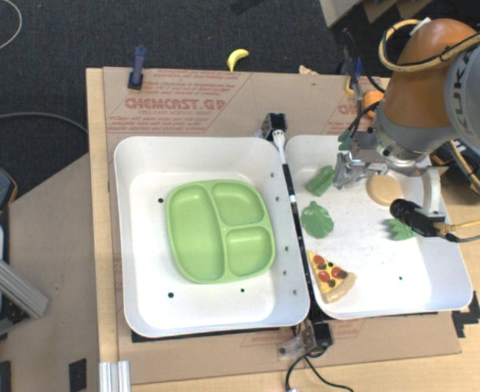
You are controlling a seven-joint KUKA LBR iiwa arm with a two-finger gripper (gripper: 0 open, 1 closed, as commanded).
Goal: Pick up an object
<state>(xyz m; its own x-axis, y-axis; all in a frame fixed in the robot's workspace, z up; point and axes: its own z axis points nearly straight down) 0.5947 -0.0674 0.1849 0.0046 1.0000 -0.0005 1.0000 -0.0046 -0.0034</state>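
Note:
My gripper (351,170) hangs low over the back left part of the right bin (436,288). Just to its left lies a green leafy piece (319,180), close to or touching the gripper. A second green leaf (316,219) lies a little nearer the front. A pizza slice (331,276) rests at the bin's front left. Another green piece (401,230) lies mid-right, partly under a black part of the arm. A tan round disc (384,189) sits right of the gripper, partly hidden by the wrist.
The left bin (134,219) holds a green divided plate (220,230). A black divider rail (290,194) runs between the bins. A small orange thing (372,100) sits behind the right bin, and a yellow banana (237,57) lies beyond the bench.

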